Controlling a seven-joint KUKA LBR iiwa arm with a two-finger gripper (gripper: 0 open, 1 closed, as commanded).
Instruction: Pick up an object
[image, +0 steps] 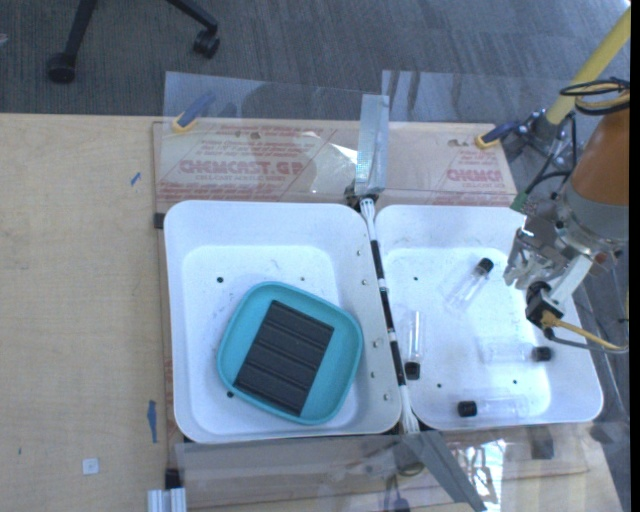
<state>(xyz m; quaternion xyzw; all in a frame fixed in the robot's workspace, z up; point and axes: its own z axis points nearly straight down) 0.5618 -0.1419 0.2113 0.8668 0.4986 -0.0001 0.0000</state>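
Hovering at the right bin's (590, 395) three o'clock rim, my gripper (535, 285) grips nothing visible; whether it's open, I cannot tell.

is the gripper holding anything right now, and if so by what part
It cannot be told. The gripper hangs over the right white bin, near a clear plastic vial with a black cap, but no object shows in it.

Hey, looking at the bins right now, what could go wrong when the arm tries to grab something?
1. The vials in the right bin are clear and hard to see; the one with a black cap lies nearest the gripper and may roll or slip away.
2. Another vial lies close to the divider wall, leaving little room for the gripper.
3. The gripper hangs near the bin's right rim and might clip it on descent.
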